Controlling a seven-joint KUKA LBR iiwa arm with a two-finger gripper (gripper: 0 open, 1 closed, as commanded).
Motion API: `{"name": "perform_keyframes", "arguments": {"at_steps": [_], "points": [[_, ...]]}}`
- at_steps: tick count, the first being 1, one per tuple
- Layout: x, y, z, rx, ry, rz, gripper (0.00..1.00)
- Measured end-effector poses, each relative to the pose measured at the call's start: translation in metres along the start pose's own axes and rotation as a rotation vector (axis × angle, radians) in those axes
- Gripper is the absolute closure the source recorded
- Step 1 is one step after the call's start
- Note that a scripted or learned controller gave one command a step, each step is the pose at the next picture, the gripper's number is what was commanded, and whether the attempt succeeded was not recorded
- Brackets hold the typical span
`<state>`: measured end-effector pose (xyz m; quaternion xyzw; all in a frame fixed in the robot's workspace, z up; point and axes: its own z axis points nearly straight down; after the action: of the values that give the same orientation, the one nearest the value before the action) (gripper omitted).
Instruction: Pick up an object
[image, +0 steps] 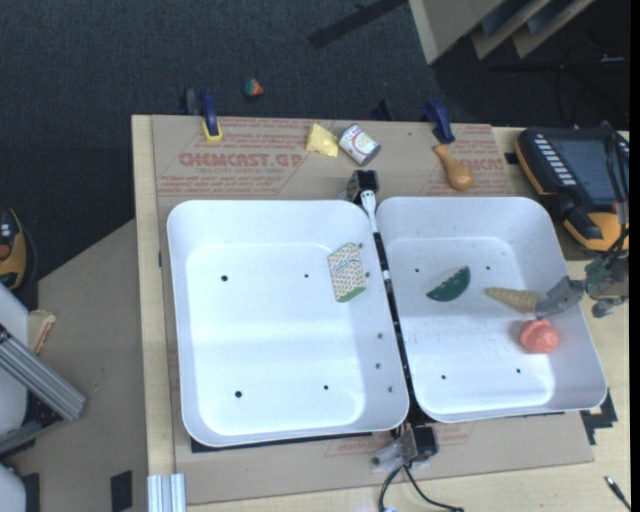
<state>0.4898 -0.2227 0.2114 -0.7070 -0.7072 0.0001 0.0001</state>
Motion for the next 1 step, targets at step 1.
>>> {"name": "perform_keyframes", "arguments": {"at_steps": [1], "points": [[0.0683, -0.0048, -0.0149, 0.001, 0.004, -0.007, 0.0]]}}
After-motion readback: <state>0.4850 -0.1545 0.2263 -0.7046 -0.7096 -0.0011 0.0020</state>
